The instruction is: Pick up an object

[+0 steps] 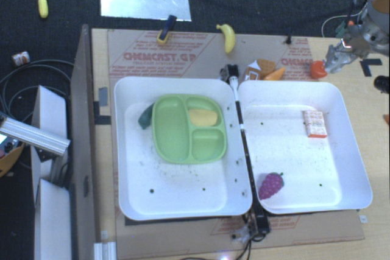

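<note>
The purple grape bunch [271, 185] is lying lowest in the right bin [350, 149], looking light, soft, best pinched across its middle; the gripper [336, 60] is hovering outside, its opening unreadable

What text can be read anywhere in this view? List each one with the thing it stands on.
"CHEMCAST GP": red print on the brown board under the bins, left of the banana.
The same red print recurs on the board near the right bin's far corner, partly hidden, not readable in full.
Small box in the right bin: red and white print, too small to read.
</note>
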